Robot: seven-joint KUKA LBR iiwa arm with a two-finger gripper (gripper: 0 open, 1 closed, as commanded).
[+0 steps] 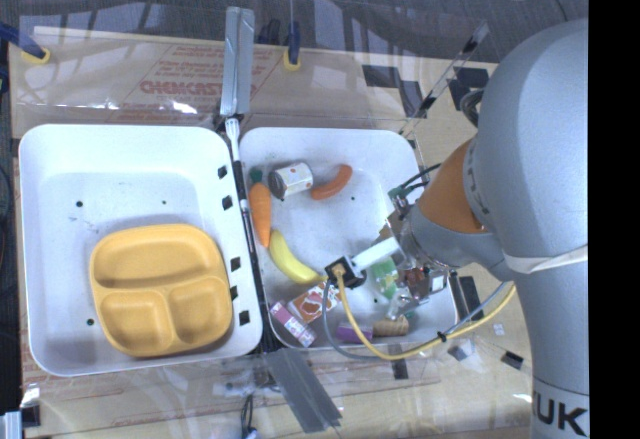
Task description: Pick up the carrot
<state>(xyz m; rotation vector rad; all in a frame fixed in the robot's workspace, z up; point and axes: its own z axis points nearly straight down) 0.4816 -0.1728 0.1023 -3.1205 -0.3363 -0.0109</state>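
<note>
Two shallow white bins sat side by side on the bench. The carrot (261, 214) lay in the right bin (372, 144), lengthwise against its left wall and nearer the far-left corner, with its green end pointing to the far edge. A yellow banana (289, 260) lay just beside the carrot's near tip, slanting towards the bin's middle. A small grey can (291, 179) and a reddish sausage (332, 182) lay near the far edge, the can close to the carrot's top. The gripper (405, 289) hung low over the right bin's near-right part, well apart from the carrot; whether it was open or closed could not be told. A yellow divided tray (160, 287) lay in the left bin (60, 152).
</note>
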